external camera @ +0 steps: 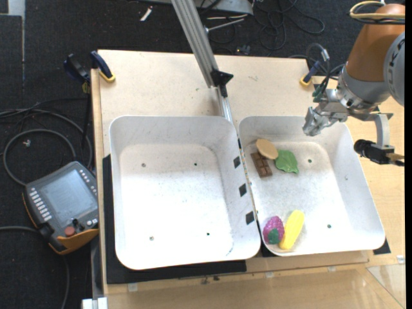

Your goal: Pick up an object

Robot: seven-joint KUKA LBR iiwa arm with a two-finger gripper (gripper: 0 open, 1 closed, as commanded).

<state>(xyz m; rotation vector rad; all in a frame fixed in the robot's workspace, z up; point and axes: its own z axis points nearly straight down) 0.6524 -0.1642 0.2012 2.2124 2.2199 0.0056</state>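
My gripper (313, 125) hangs over the far rim of the right bin (347, 192), up and to the right of the objects, with nothing visible between its tips. In that bin, near the divider, lie a tan cookie-like disc (266, 149), a brown chocolate bar (261, 165) below it and a green leaf-like piece (287, 161) beside them. At the bin's front sit a yellow corn cob (292, 229) and a purple-and-green piece (273, 229), touching each other.
The left bin (170, 192) stands beside the right one, split by a ridge with black tabs. A slanted metal bar (201, 40) ends at the bins' far junction. Clamps (100, 66) sit at the bench corners. A teach pendant (61, 201) lies left of the bench.
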